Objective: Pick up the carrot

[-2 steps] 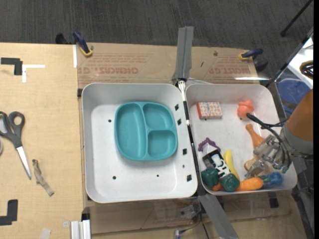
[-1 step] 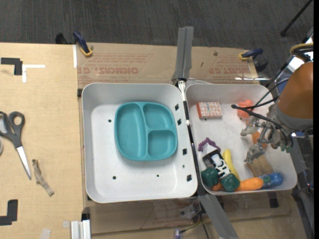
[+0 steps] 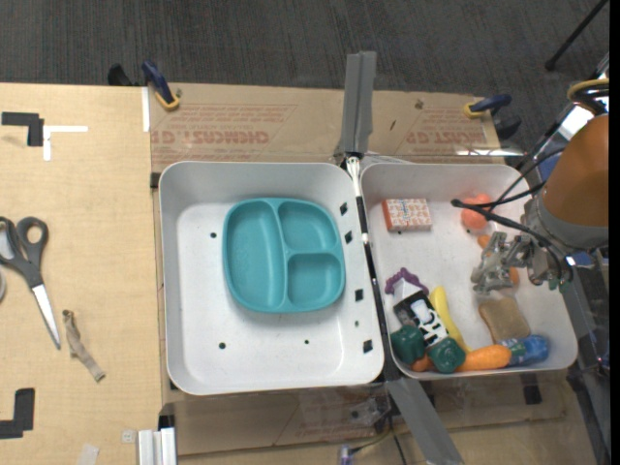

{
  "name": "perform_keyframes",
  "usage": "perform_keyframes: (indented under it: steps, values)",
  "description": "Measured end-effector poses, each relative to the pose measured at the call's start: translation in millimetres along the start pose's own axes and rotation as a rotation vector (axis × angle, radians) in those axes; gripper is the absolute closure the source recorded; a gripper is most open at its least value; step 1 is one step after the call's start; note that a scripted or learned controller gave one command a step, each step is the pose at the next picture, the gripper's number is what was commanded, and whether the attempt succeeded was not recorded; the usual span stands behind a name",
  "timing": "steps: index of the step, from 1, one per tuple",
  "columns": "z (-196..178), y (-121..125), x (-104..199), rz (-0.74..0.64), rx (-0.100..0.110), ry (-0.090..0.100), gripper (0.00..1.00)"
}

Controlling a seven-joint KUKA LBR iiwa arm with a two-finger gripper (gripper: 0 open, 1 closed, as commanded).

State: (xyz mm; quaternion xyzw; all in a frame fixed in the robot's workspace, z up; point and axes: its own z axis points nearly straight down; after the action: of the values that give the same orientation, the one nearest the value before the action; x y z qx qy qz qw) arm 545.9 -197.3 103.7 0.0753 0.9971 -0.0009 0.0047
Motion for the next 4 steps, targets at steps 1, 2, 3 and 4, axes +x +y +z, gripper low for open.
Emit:
perform_keyframes:
  steps: [1, 2, 3, 4]
  values:
    - [10.7, -17.8, -43.4, 0.475, 0.001, 0.004, 1.0]
    - [10.9, -16.6, -43.3, 0.474, 0.0, 0.007, 0.0]
    - [11.0, -26.7, 25.5, 0.611, 0.0, 0.009, 0.0]
    - [11.4, 8.3, 69.9, 0.454, 0.0, 0.01, 0.0]
